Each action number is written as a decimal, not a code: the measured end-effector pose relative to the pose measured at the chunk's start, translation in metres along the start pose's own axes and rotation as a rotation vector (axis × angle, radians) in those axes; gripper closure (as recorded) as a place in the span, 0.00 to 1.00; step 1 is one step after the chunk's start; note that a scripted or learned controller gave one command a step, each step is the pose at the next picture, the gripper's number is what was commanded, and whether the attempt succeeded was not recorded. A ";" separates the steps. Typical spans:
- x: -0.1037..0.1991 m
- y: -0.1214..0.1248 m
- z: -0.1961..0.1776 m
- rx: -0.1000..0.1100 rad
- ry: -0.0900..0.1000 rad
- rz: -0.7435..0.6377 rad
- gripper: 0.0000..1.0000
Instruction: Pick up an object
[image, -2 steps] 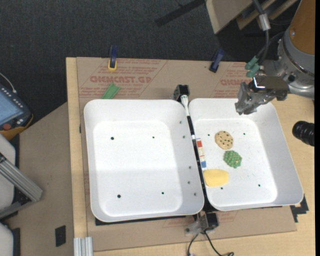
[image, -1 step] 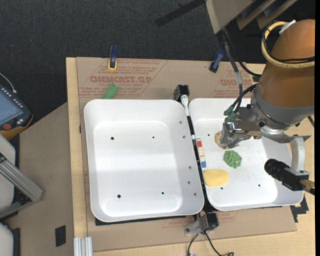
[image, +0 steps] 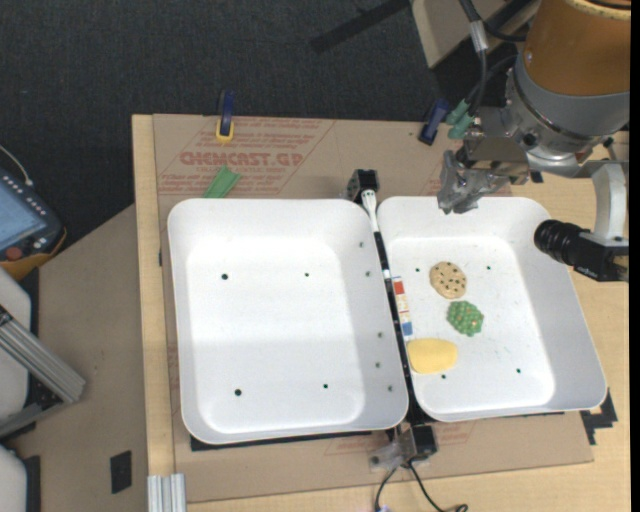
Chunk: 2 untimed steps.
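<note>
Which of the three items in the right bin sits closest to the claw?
The tan speckled cookie, uppermost in the view; the green piece and yellow piece lie farther from the claw.

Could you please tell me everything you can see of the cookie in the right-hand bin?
The cookie is a small, flat, roughly round disc, tan to beige, dotted with dark specks like chocolate chips. It lies flat on the floor of the right bin, near the bin's middle, apart from its walls. Just below it in the view sits a green round piece; whether they touch cannot be told. The gripper hangs above the bin's far edge, well clear of the cookie.
</note>
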<state>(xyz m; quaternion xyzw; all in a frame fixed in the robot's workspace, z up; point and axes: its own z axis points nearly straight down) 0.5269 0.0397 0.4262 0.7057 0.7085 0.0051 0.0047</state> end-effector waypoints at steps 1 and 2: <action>-0.012 -0.047 0.069 0.023 -0.001 0.006 1.00; -0.011 -0.044 0.055 0.011 -0.001 0.004 1.00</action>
